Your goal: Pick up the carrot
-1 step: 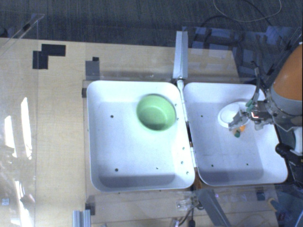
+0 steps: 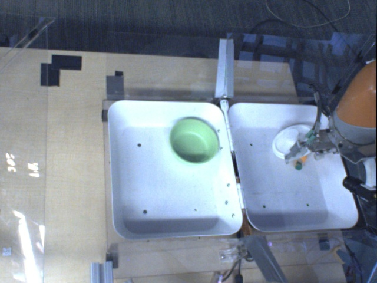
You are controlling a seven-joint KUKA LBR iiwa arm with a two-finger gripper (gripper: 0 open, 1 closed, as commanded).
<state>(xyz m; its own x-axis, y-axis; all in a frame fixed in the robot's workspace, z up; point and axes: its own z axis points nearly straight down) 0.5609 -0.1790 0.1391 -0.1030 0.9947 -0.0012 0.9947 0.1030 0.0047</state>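
The carrot is a small orange piece with a green tip, lying in the right bin near its right side. It sits just below a small white dish. My gripper hangs directly over the carrot's upper end, touching or almost touching it, with the grey arm and its orange band behind it to the right. The gripper body hides the carrot's upper end.
A green bowl stands in the upper middle of the left bin. A metal divider separates the two bins. Dark cables and fixtures crowd the bench's right edge by the arm.
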